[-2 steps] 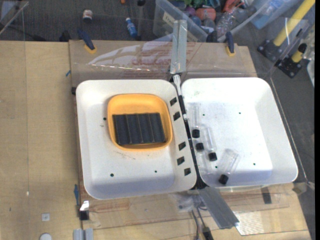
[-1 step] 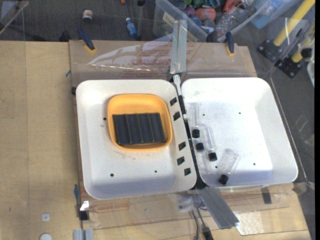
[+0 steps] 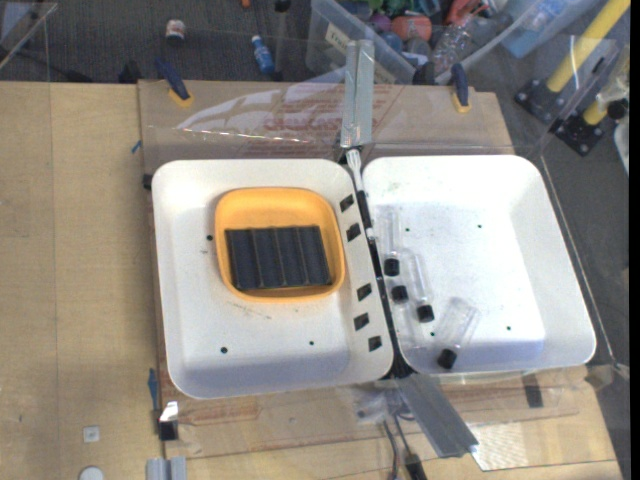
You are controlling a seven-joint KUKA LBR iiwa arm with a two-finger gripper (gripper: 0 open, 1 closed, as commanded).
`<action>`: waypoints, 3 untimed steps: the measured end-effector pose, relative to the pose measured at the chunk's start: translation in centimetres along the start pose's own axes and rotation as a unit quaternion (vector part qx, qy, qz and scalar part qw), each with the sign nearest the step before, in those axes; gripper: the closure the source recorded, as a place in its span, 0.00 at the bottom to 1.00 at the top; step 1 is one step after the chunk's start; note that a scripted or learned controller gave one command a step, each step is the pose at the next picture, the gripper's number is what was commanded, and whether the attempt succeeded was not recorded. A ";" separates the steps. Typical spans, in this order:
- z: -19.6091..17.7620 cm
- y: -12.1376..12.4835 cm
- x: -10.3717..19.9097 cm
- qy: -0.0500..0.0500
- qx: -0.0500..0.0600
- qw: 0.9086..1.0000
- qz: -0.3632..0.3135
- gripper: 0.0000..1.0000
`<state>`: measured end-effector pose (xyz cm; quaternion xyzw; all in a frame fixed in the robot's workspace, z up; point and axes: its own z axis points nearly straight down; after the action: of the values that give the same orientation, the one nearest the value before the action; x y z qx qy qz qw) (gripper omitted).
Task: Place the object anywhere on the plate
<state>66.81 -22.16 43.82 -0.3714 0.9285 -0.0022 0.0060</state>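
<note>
A black ridged block [image 3: 278,258] lies flat inside the orange plate [image 3: 232,208], which sits in the left white bin [image 3: 200,338] on the table [image 3: 70,268]; the right white bin [image 3: 500,218] holds several clear black-capped tubes [image 3: 410,278] along its left side

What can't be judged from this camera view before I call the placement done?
- The dark ribbed object lies on the orange plate; too small to identify it.
- The clear items in the right bin are transparent against white, with outlines unclear.
- The box of colourful items is cut off by the top edge.
</note>
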 end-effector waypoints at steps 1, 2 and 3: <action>0.0 0.0 0.0 0.000 -0.001 0.982 -0.187 1.00; 0.1 0.0 0.0 -0.001 -0.002 0.917 -0.399 1.00; 0.1 0.5 -0.5 -0.001 -0.002 0.820 -0.572 1.00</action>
<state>66.79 -21.44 43.68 -0.8358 0.5490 -0.0027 0.0039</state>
